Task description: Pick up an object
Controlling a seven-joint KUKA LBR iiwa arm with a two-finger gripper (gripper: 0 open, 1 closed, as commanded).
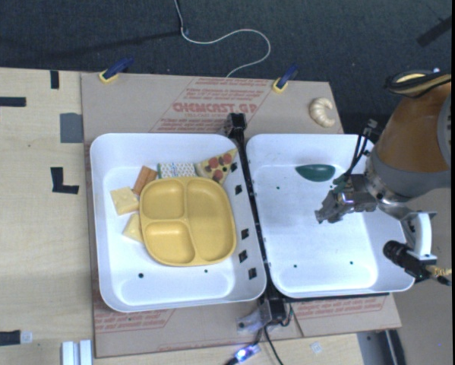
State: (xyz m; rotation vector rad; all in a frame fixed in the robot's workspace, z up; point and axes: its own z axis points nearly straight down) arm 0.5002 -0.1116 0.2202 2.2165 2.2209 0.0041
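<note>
**Arm low in the right bin, nothing seen in its grip**

Dark carpet runs behind a pale wooden bench [30, 204], where a cardboard sheet [212, 101] carries two shallow white bins side by side. Left bin [105, 204]: a yellow divided plate [188, 220] with small flat pieces tucked around its upper and left edges. Right bin [288, 265]: one dark green object [316, 172] lying near the back wall — the only thing there to pick.

From the right, the grey arm [413, 143] bends down into the right bin, wrist angled toward the bin's middle. Its gripper [330, 210] sits low over the white floor, just in front of and slightly right of the green object, apart from it. Nothing shows between the fingers, though the tips are small and blurred, so whether they stand apart or together I cannot tell.

By my reading, this is the approach step, the grasp not yet made. Next, the gripper needs to shift toward the back wall, centre over the green object, then descend and close — the wall close behind leaves little room.
</note>
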